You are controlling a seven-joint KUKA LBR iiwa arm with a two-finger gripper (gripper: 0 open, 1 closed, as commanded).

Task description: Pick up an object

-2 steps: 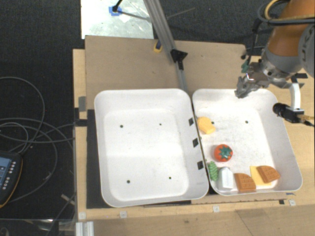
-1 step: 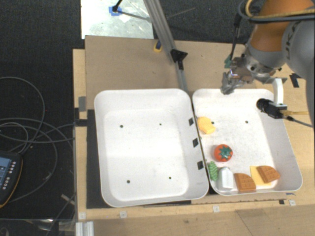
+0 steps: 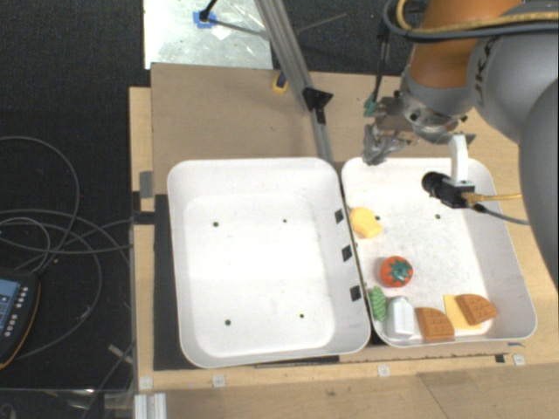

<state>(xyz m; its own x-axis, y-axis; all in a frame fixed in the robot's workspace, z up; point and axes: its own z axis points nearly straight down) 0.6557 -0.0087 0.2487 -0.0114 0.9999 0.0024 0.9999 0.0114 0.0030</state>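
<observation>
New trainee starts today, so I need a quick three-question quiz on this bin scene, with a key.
1. True or false: the tomato lies in the left bin.
2. Multiple choice: the gripper is A) over the right bin's far left corner, B) touching the tomato, C) over the left bin's near edge.
3. Fill in: the yellow object lies beside the divide between the bins, on the ____ bin's side.

Key: 1 false; 2 A; 3 right.
</observation>
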